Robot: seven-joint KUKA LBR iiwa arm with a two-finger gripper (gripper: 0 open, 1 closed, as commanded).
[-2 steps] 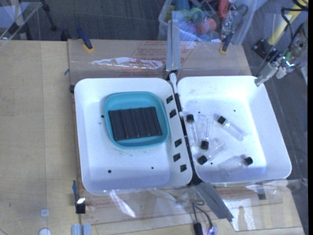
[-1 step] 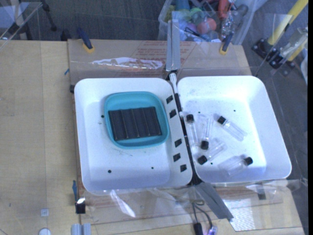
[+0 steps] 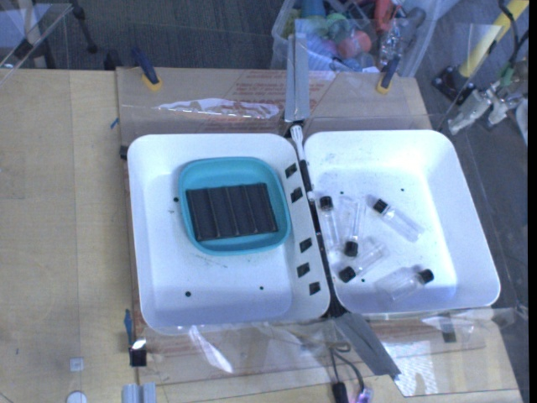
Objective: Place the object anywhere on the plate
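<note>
Vials are lying loose in the right bin (image 3: 470,225), toward the lower right of the frame: several small clear tubes with black caps, scattered at different angles. One vial (image 3: 394,218) is sitting right of the bin's centre, another (image 3: 411,281) nearer the bottom edge, and a cluster of capped vials (image 3: 348,246) is crowding the bin's left side, close to the divider where the two bins are meeting. They are probably resting this way because they were tipped in loosely as stock for picking; nothing is lining them up.

The plate (image 3: 232,205) is waiting in the left bin (image 3: 151,259), left of the frame's centre. It is a shallow teal dish with rounded corners, holding a dark ribbed insert on its floor, likely there to keep round things from rolling. No vial is lying on it, so the placing is not yet done, and a vial is still needing to be picked from the right bin.

As for the gripper, its state cannot be told from this frame.

A clear tub of coloured items (image 3: 361,15) is sitting beyond the bench at the top. Faint reddish print is showing on the cardboard (image 3: 252,86) behind the bins, but it is too blurred to read.
</note>
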